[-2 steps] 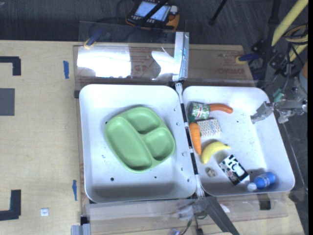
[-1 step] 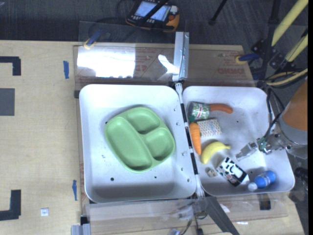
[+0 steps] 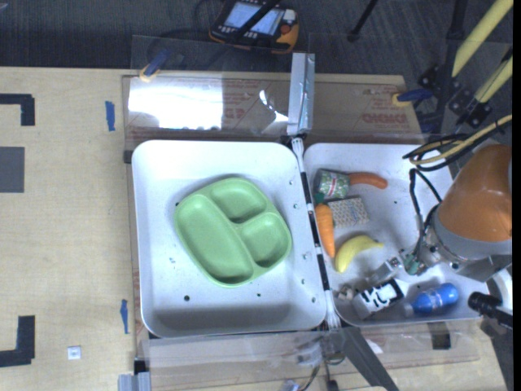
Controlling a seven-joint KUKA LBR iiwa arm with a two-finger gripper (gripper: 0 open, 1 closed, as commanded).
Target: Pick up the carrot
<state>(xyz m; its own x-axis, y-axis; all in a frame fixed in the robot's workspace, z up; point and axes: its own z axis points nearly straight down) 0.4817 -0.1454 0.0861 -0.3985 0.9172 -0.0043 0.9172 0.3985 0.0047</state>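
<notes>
Carrot: From my remote desk I see the carrot (image 3: 326,228) lying lengthwise against the left wall of the right bin (image 3: 383,155), thick end far, tip pointing near.
Handling: I judge it a light, stiff plastic toy with a smooth, tapered, likely slippery body; I would grip across its thick upper half, where the fingers have most to bite.
Neighbours: A speckled sponge block (image 3: 348,213) sits just right of it, a banana (image 3: 355,249) curls near its tip, and a green can (image 3: 332,184) lies just beyond its far end, with an orange-red chili (image 3: 368,181) beside the can.
Gripper: The gripper (image 3: 383,287) hangs low in the near part of the bin, over black-and-white clutter; I cannot tell how wide it stands or whether it has anything.
Further out: A blue bottle (image 3: 433,299) rests near-right; a green divided plate (image 3: 234,230) lies in the left bin (image 3: 163,169).
</notes>
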